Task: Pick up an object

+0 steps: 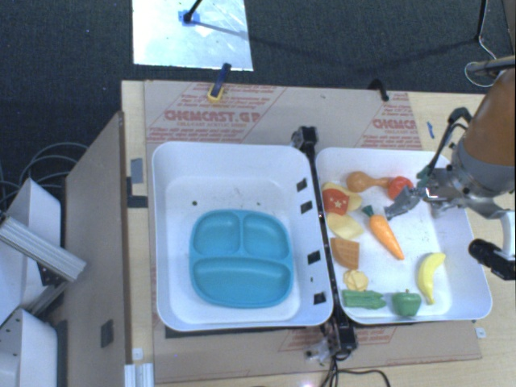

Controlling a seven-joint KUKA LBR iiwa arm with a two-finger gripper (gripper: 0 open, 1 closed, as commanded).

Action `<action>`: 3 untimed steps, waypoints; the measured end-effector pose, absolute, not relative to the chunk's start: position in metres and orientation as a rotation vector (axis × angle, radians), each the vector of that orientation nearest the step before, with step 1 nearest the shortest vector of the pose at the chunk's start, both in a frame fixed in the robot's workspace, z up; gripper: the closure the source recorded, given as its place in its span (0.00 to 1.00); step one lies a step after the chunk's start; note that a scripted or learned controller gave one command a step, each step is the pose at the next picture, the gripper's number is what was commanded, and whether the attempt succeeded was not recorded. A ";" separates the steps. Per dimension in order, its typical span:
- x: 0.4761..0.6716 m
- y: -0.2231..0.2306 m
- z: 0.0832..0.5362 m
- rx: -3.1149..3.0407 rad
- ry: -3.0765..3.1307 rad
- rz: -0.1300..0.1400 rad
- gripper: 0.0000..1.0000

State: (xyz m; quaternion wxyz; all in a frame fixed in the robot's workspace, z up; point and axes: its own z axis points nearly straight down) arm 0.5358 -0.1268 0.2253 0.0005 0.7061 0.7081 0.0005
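The arm is at the approach step: nothing is lifted yet, and the gripper hangs low over the right bin, reaching in from the right edge. Its dark fingers point left and slightly down toward the toy food, and nothing sits between them. From this slant I cannot tell how far apart they stand.

The likeliest target seems to be the carrot, which lies just below and a little left of the fingertips, slanted with its green top nearest them. Whether a fingertip touches it I cannot tell. The tomato is just above the gripper, very near, and the drumstick is up and to the left. Farther left sit a red-and-yellow piece, a pale slice and a brown wedge. The banana lies well below, slightly right; the pepper and a green pod are lower still, by the bin's near wall. The blue tray rests in the left bin, well apart.

The next move, as I judge it, calls for settling the fingers astride the carrot's narrow width, crosswise to its slant, then closing and lifting. The crowding tomato could be nudged, and the carrot's taper may let it slip.
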 end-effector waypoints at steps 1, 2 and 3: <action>0.517 -0.137 0.078 2.224 2.223 -0.003 0.00; 0.611 -0.210 0.087 2.208 2.216 0.006 0.00; 0.557 -0.202 0.084 2.223 2.223 -0.002 0.00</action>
